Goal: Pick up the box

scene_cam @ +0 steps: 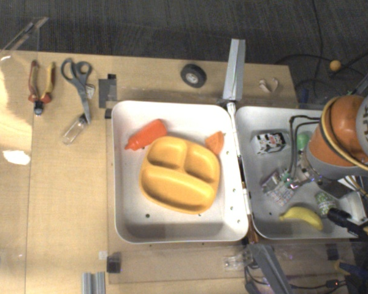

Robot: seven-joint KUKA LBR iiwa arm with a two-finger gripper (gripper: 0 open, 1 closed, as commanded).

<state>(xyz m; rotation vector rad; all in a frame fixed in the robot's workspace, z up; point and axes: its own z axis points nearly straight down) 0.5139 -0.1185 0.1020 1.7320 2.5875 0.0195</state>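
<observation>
The box [270, 141] is small, white with dark and red print, and lies flat in the upper left of the right bin [253, 222]. The grey arm with its orange band [343, 136] leans over that bin from the right. My gripper [303, 169] points down near the bin's middle, below and to the right of the box and apart from it, largely hidden under the wrist. Nothing from the bin is seen lifted.
In the right bin lie a yellow banana [302, 217], a crinkled clear packet [278, 184] and green items [302, 141]. The left bin [126, 225] holds a yellow divided tray [179, 173], an orange carrot-shaped toy [146, 134] and an orange piece [215, 142]. Scissors [80, 81], pliers [40, 84] and a tape roll [194, 75] lie on the bench.
</observation>
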